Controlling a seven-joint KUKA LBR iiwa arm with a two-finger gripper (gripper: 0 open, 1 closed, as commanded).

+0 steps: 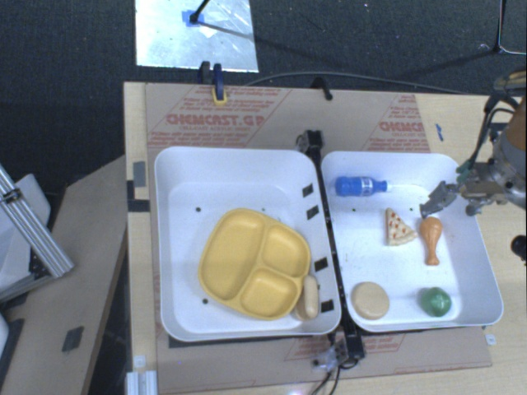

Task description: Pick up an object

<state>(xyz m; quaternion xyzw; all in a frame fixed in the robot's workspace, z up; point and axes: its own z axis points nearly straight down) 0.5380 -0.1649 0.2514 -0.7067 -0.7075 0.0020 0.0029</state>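
The hand [438,200] hangs just above the top end of the toy drumstick [431,239], near the right wall of the right bin [491,282], and that closeness is the main risk: judged from here, a descent slightly off line would strike the bin wall or push the drumstick sideways instead of straddling it. The drumstick lies flat with its narrow end toward the front, so fingers closing across the rounded meat end could squeeze it out. The pizza slice [400,228] lies just beside the drumstick on its left, and a wide approach might nudge or catch both. The arm comes in from the right edge, wrist low over the bin's back right part, the hand angled down and leftward. Whether its fingers are apart or together I cannot tell; nothing is seen between them. Also in this bin are a blue bottle [360,187], a tan round cookie [370,299] and a green ball [436,301]. The left bin [177,220] holds a yellow divided tray [255,263]
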